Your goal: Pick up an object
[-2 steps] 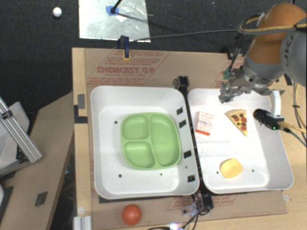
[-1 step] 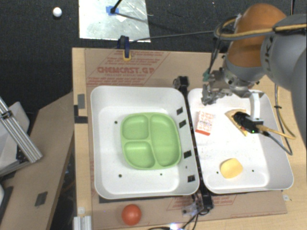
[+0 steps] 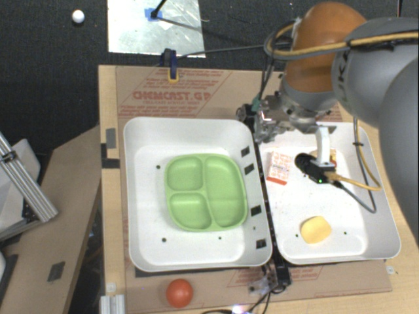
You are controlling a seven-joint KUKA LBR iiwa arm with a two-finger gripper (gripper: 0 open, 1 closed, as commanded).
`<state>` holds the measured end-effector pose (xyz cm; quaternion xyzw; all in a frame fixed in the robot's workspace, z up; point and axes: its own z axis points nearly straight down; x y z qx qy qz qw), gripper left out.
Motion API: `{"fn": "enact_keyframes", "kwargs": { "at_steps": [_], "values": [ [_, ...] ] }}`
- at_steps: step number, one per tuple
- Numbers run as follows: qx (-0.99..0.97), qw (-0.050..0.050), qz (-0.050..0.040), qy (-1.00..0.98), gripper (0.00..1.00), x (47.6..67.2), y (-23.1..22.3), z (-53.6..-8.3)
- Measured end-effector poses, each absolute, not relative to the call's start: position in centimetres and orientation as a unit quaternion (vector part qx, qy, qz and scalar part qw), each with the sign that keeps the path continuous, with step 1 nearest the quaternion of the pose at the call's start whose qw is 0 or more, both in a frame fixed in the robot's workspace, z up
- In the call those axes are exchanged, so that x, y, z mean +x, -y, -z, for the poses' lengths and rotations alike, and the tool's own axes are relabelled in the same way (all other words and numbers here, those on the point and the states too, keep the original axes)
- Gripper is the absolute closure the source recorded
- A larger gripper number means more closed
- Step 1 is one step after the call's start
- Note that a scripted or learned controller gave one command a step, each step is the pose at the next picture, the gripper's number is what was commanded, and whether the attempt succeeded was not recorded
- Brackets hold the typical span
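A yellow rounded object (image 3: 315,229) lies near the front of the right bin (image 3: 373,241). A small red and white packet (image 3: 279,167) lies flat in the same bin, toward its back left. My gripper (image 3: 260,124) hangs over the back left corner of the right bin, close to the wall shared with the left bin. It is just behind the packet and far from the yellow object. Nothing shows between its fingers.
The left bin (image 3: 141,175) holds a green divided plate (image 3: 205,191). A red ball (image 3: 179,293) sits on the bench in front of the left bin. A blue clamp (image 3: 170,63) stands at the back edge. The arm fills the upper right.
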<state>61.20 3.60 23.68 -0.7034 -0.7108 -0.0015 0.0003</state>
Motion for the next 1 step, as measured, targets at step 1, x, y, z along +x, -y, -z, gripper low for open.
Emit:
{"fn": "enact_keyframes", "kwargs": {
  "at_steps": [1],
  "values": [
    [-0.704,0.0,0.001,0.71,1.0,61.73,-8.75,-22.27]
  ]
}}
